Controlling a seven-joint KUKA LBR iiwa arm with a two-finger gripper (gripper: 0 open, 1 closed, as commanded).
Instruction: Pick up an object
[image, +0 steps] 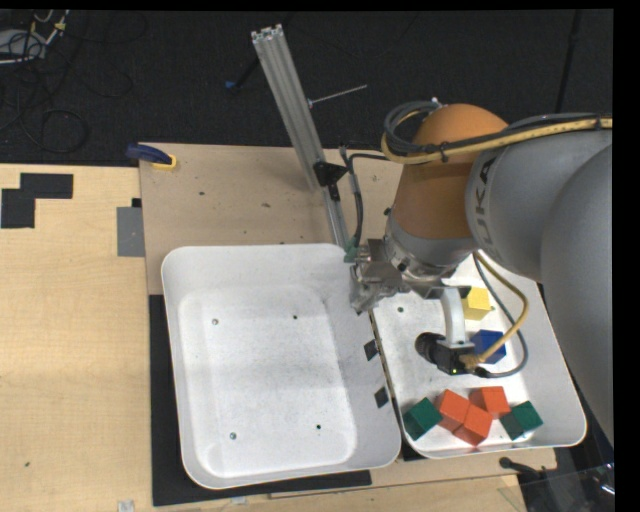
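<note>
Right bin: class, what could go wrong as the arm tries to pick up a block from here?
1. The gripper hangs over the rim between the bins, apart from the blocks; descending there, it may strike the rim or grasp nothing.
2. The orange blocks and green blocks crowd together in the near corner, so a grasp could push neighbours away.

Two shallow white plastic bins stand on the tabletop (220, 200), a left bin (260, 380) at lower centre of the frame and a right bin (405, 372) at lower right. The right bin holds small coloured blocks: one yellow block (478, 300), one blue block (490, 343), and two green blocks (422, 417) (521, 418). The orange-red blocks (476, 412) between the green ones are pressed together, two or three of them, and the exact count cannot be told.
</note>
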